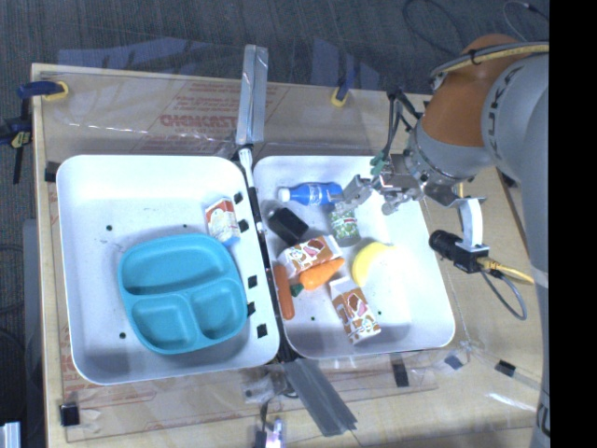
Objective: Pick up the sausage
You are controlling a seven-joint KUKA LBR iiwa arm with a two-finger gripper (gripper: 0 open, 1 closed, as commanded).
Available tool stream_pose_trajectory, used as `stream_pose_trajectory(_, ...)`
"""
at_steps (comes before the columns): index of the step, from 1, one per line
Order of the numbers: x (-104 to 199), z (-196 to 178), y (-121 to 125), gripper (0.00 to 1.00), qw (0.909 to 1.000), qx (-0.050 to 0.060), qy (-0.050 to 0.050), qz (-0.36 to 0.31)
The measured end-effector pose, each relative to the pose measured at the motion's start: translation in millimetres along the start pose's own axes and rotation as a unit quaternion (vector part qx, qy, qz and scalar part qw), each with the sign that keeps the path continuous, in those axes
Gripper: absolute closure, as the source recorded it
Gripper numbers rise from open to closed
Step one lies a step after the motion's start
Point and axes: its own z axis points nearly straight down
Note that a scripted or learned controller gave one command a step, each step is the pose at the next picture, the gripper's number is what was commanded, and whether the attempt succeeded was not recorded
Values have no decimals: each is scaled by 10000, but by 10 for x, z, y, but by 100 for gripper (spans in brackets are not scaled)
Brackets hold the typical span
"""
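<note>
The sausage (283,292) is a short reddish-brown piece lying lengthwise against the left wall of the right bin (424,320), just left of an orange carrot (321,273). My gripper (378,194) hovers over the upper right part of that bin, well up and to the right of the sausage. Its fingers (358,189) stand open with nothing between them.
The right bin also holds a blue bottle (312,193), a black block (288,224), a green carton (344,224), two snack cartons (312,253) (355,311) and a yellow fruit (369,262). In the left bin (84,213) sit a blue divided plate (182,292) and a small carton (221,218).
</note>
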Motion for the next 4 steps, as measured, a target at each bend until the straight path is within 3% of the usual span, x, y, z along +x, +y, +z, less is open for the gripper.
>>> stream_pose_trajectory(1, 821, 820, -265, 0, 9993, -4, -5, -362)
stream_pose_trajectory(2, 1575, 314, -561, 0, 9993, -8, -5, 380)
stream_pose_trajectory(3, 2054, 324, -1042, 0, 9988, 5, -1, -499)
stream_pose_trajectory(4, 2537, 318, -504, 0, 9848, -13, -11, -1740)
